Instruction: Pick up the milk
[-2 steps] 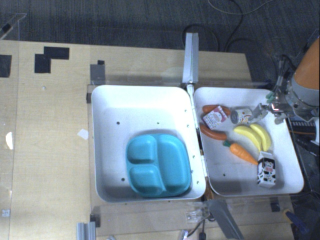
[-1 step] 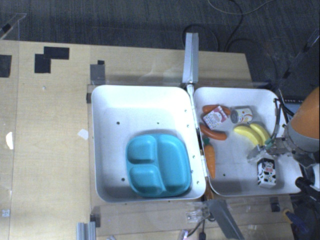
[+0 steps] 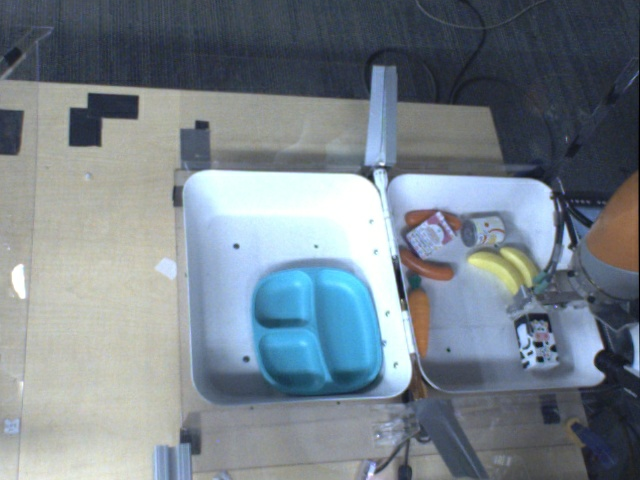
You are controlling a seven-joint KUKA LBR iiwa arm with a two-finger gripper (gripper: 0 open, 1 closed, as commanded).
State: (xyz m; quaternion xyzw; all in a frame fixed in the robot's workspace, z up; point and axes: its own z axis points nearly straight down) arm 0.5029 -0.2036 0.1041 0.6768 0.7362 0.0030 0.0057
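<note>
The milk (image 3: 537, 342) is a small white carton with black cow patches, lying near the front right corner of the right bin (image 3: 470, 368). My gripper (image 3: 545, 301) hangs just behind and above it, close to the carton's top end. The gripper looks open, and nothing shows between its fingers. The grey arm with its orange band (image 3: 612, 230) comes in over the bin's right wall.
Two yellow bananas (image 3: 505, 266) lie left of the gripper. A small can (image 3: 483, 231), a red-and-white packet (image 3: 430, 236) on a sausage (image 3: 428, 266) and a carrot (image 3: 419, 318) fill the bin's left half. The left bin (image 3: 215, 218) holds a blue divided tray (image 3: 316, 330).
</note>
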